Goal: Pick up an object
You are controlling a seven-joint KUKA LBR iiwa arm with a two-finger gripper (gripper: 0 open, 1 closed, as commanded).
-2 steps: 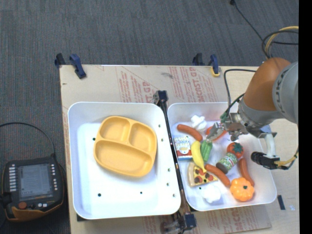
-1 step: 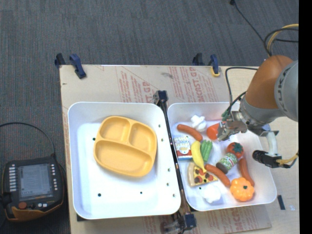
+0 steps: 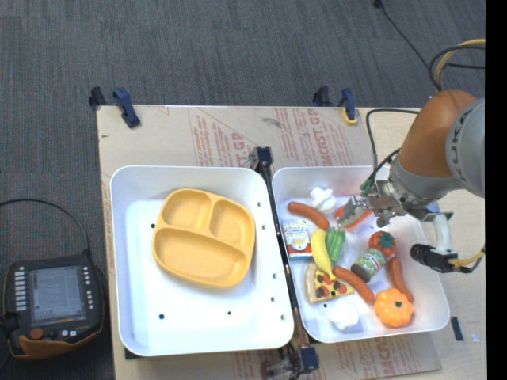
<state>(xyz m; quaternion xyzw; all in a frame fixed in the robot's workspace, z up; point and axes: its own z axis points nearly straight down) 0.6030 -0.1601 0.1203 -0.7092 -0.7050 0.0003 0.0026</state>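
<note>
Two shallow white bins sit side by side on a bare board bench (image 3: 198, 137) held by blue clamps. The left bin (image 3: 135, 291) holds a yellow plastic tray (image 3: 206, 236), rounded and split into three compartments. The right bin (image 3: 432, 303) holds a loose heap of glossy toy food: a small white box (image 3: 298, 238) with a red label against its left wall; a curved yellow banana (image 3: 319, 250) beside a green pepper (image 3: 336, 242); a red sausage (image 3: 309, 214) above them; a flat pizza wedge (image 3: 325, 285); a second sausage (image 3: 354, 283) lying diagonally; a dark bottle (image 3: 370, 261) with a red tomato (image 3: 382, 241) at its upper end; a ribbed orange pumpkin (image 3: 394, 308) in the lower right corner; and a third sausage (image 3: 396, 275) just above it. The gripper (image 3: 358, 209) hangs over the bin's upper middle, above a slim orange carrot (image 3: 351, 218); whether its fingers are spread or pressed together cannot be told. A black pendant (image 3: 51, 299) lies on the grey carpet at left.
</note>
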